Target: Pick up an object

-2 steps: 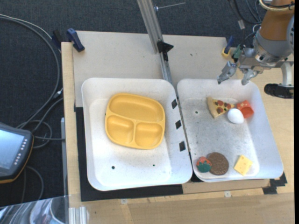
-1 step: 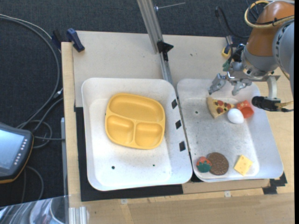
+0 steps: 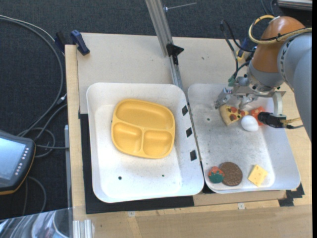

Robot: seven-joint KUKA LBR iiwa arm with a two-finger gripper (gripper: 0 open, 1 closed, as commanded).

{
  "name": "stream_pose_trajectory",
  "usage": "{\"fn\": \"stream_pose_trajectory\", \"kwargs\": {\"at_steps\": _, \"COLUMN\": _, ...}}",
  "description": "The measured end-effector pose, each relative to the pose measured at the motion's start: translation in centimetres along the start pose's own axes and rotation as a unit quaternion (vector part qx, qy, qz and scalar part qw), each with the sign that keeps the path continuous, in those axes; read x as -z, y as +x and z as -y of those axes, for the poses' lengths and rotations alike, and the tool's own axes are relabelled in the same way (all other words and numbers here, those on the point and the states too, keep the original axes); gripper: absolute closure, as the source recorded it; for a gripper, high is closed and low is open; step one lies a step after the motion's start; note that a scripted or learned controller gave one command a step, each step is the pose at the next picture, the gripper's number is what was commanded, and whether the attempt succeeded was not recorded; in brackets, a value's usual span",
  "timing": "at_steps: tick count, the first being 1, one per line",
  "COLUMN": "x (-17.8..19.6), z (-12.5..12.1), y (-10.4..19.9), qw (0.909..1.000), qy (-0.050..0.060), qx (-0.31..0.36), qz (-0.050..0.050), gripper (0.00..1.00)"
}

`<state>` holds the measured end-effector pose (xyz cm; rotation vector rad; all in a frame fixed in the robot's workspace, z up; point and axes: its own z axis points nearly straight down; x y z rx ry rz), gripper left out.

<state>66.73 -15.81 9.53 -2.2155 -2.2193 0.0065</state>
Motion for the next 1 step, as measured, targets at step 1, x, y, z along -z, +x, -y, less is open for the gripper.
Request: {"fn": "stream_pose_trajectory", "kwargs": {"at_steps": 1, "x": 1.56, "z": -0.21, "y": 0.02, "qw": 1.0, "qy": -0.004, "qx": 0.0, "qz": 0.0, "gripper": 1.0}}
